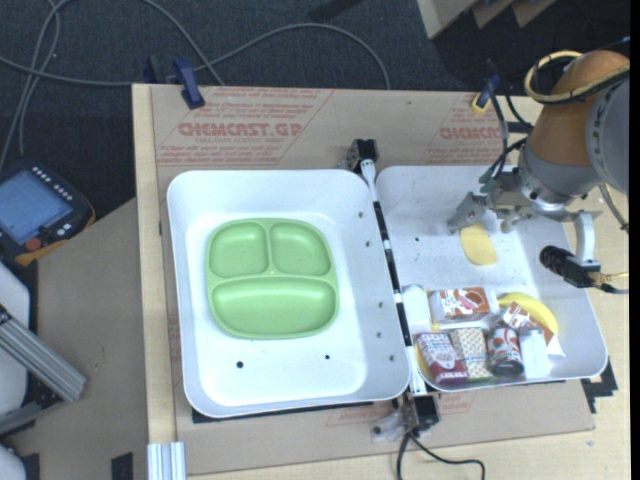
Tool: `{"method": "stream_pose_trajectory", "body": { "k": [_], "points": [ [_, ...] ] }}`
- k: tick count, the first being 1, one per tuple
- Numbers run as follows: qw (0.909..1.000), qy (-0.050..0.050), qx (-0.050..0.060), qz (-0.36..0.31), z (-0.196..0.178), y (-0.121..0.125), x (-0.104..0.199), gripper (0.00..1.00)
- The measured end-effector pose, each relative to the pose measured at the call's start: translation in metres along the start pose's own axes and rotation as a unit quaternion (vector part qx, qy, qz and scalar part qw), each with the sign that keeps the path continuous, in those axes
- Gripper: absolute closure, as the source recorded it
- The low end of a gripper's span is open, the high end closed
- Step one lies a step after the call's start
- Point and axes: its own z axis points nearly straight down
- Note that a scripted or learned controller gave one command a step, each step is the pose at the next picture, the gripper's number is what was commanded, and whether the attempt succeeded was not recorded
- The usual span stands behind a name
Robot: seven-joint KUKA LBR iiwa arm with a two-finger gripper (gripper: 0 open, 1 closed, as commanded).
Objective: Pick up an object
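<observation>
My gripper (488, 218) hangs over the back of the right bin (420, 208), its two fingers spread apart and open with nothing between them. Just in front of it a pale yellow piece (481, 247) lies on the bin floor, apart from the fingertips. A yellow banana (532, 310) and several small packets (460, 304) (441, 356) are crowded into the bin's front right corner, with a dark can (506, 354) among them.
The left bin (190, 268) holds a green divided plate (271, 278). A black clip (364, 153) sits at the back where the bins meet. The arm's grey body and orange band (575, 118) rise at the right. Cables run over the dark floor behind the bench.
</observation>
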Motion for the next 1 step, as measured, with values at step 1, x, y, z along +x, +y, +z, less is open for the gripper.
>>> {"method": "stream_pose_trajectory", "body": {
  "k": [1],
  "points": [
    [1.0, 0.0, 0.0, 0.0, -0.0029, -0.0032, 0.0191, 0.0]
  ]
}}
